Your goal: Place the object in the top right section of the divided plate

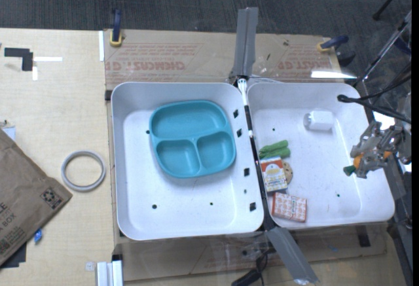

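Looking down on the pale wooden counter (pixel 52 114), two white bins sit side by side on cardboard, dark carpet beyond. The left bin (pixel 131 213) holds the teal divided plate (pixel 192 137); the right bin (pixel 340 209) holds a green object (pixel 273 149), two snack packets (pixel 275 175) and a white item (pixel 319 120). At that bin's right edge the hand (pixel 366 154) hovers, seemingly clutching something small, though I cannot tell how far open it is.

Light wood bench (pixel 52 121) fills frame left and centre. Directly on it: two white bins, left bin (pixel 124 167) mid-frame, right bin (pixel 327 206) beside it, touching; tape ring (pixel 83 169) at left; cardboard box (pixel 23 196) lower left; cardboard sheet (pixel 170 59) behind bins.
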Available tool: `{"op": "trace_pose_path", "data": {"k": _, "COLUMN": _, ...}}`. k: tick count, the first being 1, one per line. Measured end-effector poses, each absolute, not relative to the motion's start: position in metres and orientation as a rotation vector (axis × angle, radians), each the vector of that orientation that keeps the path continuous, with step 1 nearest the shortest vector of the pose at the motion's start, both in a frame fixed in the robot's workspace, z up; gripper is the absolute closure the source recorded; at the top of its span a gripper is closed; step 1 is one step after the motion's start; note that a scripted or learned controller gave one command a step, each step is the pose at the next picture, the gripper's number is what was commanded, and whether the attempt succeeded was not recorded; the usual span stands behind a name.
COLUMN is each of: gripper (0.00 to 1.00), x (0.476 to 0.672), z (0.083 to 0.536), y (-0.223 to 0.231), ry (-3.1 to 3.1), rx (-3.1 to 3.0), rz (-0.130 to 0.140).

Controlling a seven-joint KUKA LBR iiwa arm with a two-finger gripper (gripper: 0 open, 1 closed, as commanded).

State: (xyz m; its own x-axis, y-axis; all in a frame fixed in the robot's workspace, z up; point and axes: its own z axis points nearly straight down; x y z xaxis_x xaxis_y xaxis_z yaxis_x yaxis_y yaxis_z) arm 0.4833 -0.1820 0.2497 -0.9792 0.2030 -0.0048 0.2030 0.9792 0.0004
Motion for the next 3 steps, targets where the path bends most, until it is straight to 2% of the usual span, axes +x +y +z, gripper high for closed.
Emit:
{"op": "trace_pose_path", "data": {"k": 1, "gripper": 0.0, "x": 0.483, "z": 0.249, "y": -0.182, "ry": 3.121, "rx": 0.32, "rz": 0.0}}
{"op": "trace_pose_path", "data": {"k": 2, "gripper": 1.0, "x": 0.485, "z": 0.258, "y": -0.182, "ry": 3.118, "rx": 0.323, "rz": 0.001}}
{"op": "trace_pose_path", "data": {"k": 3, "gripper": 1.0, "x": 0.478, "z": 0.092, "y": -0.222, "ry": 3.13, "rx": 0.24, "rz": 0.0}}
